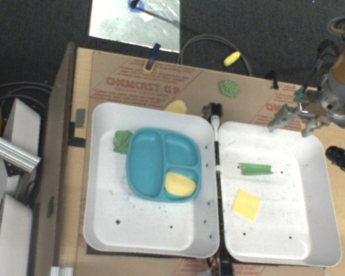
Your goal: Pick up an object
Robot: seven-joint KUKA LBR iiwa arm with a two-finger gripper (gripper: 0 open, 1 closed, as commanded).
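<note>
Green stick (256, 170) and yellow square (245, 205) lie apart in the right bin (324, 186). The jaws (295, 123) hang open and empty above that bin's far edge. A blue tray (150, 163) holding a yellow lump (179, 184) sits in the left bin (104, 157).

Single fixed overhead camera, slanted down over both white bins (146, 241).

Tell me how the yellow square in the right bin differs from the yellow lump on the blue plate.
The yellow square is flat with sharp corners; the yellow lump is rounded and domed. The square lies on the bare floor of the right bin; the lump sits in a compartment of the blue plate. Both are yellow.
</note>
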